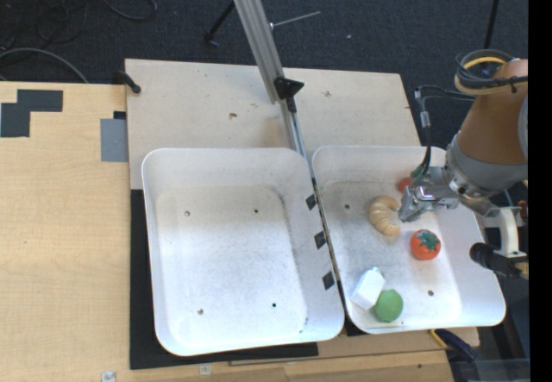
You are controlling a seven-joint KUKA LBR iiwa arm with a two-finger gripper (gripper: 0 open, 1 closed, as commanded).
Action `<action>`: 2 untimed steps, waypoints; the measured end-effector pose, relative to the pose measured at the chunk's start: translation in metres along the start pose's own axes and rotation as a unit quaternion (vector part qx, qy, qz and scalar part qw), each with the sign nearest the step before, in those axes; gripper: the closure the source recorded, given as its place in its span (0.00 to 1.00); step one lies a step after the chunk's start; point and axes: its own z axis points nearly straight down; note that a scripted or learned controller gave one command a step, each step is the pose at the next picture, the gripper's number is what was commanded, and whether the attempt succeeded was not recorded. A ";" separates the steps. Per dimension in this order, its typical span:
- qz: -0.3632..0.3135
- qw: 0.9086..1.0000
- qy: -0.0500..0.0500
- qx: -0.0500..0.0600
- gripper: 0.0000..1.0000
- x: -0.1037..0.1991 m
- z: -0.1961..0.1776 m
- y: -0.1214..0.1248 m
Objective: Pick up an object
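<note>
Right bin (483,307), centre-right of frame: tool (412,202) low beside the croissant (385,216) (finger spread, cannot tell). Tomato (424,245) just below; white block (368,287) touching green ball (388,305) lower down.

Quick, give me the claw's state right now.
Claw: low in the right white bin, beside the tan croissant-shaped pastry; open or shut cannot be told, and no grasp is visible.

one fixed camera looks down at a slant on both white bins (228,165), arm (492,130) entering right.
</note>
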 end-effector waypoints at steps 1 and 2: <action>0.000 1.000 0.000 0.001 1.00 -0.001 -0.036 0.000; -0.002 1.000 0.002 0.002 1.00 0.054 -0.045 0.003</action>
